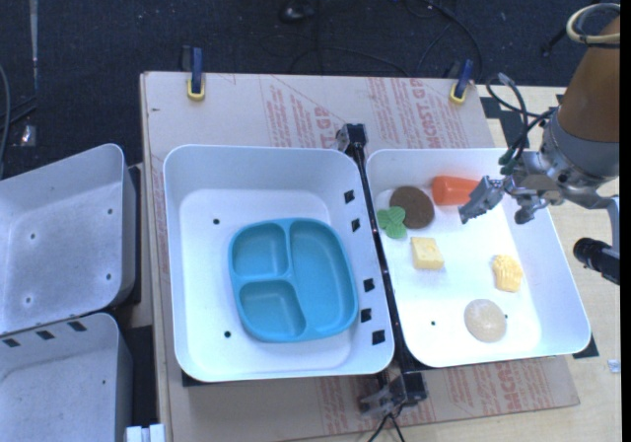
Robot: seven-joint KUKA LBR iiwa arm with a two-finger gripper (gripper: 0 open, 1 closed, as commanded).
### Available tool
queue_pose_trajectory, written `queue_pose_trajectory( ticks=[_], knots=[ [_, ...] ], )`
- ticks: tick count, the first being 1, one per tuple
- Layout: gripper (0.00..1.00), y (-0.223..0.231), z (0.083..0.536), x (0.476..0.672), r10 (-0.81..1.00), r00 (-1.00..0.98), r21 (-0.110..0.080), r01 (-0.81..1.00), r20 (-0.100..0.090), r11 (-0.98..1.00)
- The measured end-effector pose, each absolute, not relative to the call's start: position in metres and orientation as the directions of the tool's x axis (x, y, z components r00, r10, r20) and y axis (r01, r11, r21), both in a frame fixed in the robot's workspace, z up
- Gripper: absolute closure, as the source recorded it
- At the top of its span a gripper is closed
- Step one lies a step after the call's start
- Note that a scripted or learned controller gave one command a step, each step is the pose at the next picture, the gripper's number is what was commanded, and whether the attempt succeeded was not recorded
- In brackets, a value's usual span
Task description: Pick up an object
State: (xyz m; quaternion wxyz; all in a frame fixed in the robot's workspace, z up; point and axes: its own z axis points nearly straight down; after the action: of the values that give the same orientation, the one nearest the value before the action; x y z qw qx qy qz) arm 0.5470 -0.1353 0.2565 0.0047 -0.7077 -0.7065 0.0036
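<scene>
The right bin (552, 331) holds several small food toys: an orange piece (452, 189), a brown disc (412, 206), a green piece (393, 223), a yellow block (427, 253), a yellow corn-like piece (507, 272) and a pale round piece (485, 320). My gripper (501, 205) hangs over the upper part of this bin, just right of the orange piece. Its fingers stand open and spread, with nothing between them. One dark fingertip (479, 203) is close to the orange piece's right end.
The left bin (197, 193) holds a blue divided plate (293, 279). A black divider (373, 253) runs between the bins. Yellow clamps (196, 87) (459, 90) sit at the board's far edge. White lids (59, 223) lie at the left.
</scene>
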Motion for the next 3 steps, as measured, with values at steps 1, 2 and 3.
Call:
queue_pose_trajectory(
  ticks=[1, 2, 3],
  knots=[
    [0.00, -0.135, 0.262, 0.549, 1.000, -0.001, 0.000, 1.000, 0.000, 0.001],
    [0.00, -0.140, 0.217, 0.544, 1.000, 0.002, -0.005, 1.000, 0.000, -0.002],
    [0.00, -0.146, 0.166, 0.535, 1.000, 0.002, -0.005, 1.000, 0.001, -0.002]
  ],
)
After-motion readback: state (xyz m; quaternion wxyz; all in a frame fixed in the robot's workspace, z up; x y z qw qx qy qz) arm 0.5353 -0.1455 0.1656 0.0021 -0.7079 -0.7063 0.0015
